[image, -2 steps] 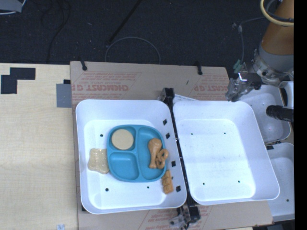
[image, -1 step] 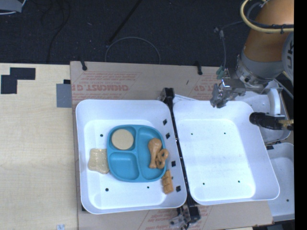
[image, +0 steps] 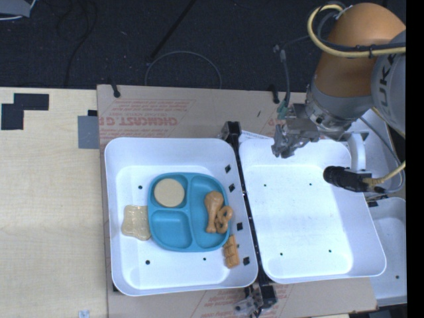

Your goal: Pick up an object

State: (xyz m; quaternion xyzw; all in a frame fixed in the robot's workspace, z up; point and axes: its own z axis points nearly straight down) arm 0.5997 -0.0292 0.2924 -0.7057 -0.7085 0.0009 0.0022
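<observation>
A blue divided plate point(image: 173, 234) lies in the left bin point(image: 122, 158). On it rest a round tan cracker point(image: 168, 192) and a brown chicken-leg shape point(image: 212, 209) with a pretzel point(image: 224, 217) beside it. A pale bread slice point(image: 136, 222) lies against the plate's left edge. A small brown pastry piece point(image: 231, 251) sits just off the plate's lower right corner. My gripper point(image: 285, 148) hangs over the far left rim of the right bin point(image: 311, 230), well apart from all these items, with nothing seen between its fingers.
A black divider point(image: 240, 197) runs between the two bins. A black cylindrical part point(image: 344, 177) with a cable juts in over the right bin's right side. Cardboard point(image: 172, 111) lies under the bins, on a light wooden bench.
</observation>
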